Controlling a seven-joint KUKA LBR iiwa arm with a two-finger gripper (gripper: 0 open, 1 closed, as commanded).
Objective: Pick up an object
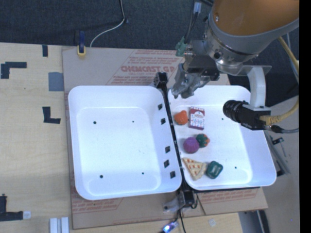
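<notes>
Fingers point(183, 89) state can't tell, nothing visibly held; small orange ball point(181, 117) just below looks light, smooth, grab across its middle.

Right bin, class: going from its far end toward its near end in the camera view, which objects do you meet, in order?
Gripper → red packet → purple ball → waffle piece. The orange ball, red-and-green piece and green piece overlap these in depth, so they are omitted.

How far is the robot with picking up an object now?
Nothing looks picked yet. The orange ball, red box, purple ball, waffle and green toy all lie in the right bin. The gripper hangs above that bin's far corner. Lowering, grasping and lifting remain.
</notes>
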